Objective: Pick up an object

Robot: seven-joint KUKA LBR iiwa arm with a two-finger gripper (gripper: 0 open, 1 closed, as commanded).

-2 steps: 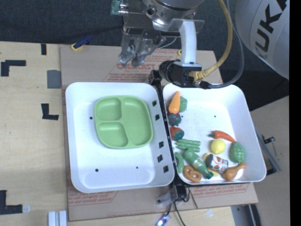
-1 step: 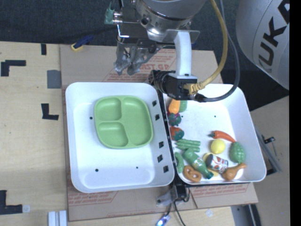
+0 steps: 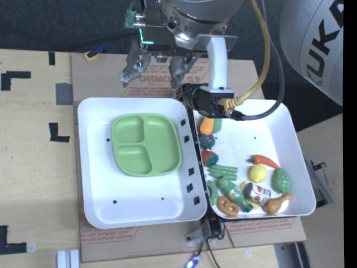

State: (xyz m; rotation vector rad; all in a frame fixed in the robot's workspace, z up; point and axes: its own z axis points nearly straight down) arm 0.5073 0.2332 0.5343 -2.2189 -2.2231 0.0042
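My gripper (image 3: 155, 71) hangs high over the cardboard behind the left bin (image 3: 89, 149). Its two fingers stand apart, open, and nothing is between them. The right bin (image 3: 290, 133) holds several toy foods along its left and front sides: an orange piece (image 3: 206, 125), a red and green piece (image 3: 210, 158), green beans (image 3: 223, 171), a red chili (image 3: 265, 161), a yellow lemon (image 3: 257, 173), a green vegetable (image 3: 281, 180), a small can (image 3: 260, 193), a green bottle (image 3: 234, 193), a pretzel (image 3: 227, 205) and a drumstick (image 3: 276, 204).
A green divided plate (image 3: 146, 144) lies in the left bin. A black fitting with a yellow hose (image 3: 215, 102) hangs over the wall between the bins. The grey arm body (image 3: 318, 32) looms at the upper right.
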